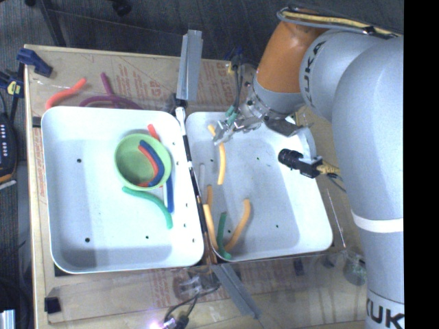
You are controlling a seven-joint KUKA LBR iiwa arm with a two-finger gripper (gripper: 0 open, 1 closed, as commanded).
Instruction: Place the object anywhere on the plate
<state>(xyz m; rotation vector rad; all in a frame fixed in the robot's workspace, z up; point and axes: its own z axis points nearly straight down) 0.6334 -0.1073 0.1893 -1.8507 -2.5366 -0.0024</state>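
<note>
Near the far edge of the right bin (312, 225), the gripper (225, 130) hung over the bin floor, and whether it was open, closed or holding anything could not be told from above. Just nearward of it lay a yellow strip (221, 164), its long axis running from far edge to near edge. The green plate (125, 162) sat in the left bin (75, 232), toward its far right part, so any carry would likely run leftward across the divider.

Gripper (225, 130) over right bin (302, 204) (top-left corner)
</note>
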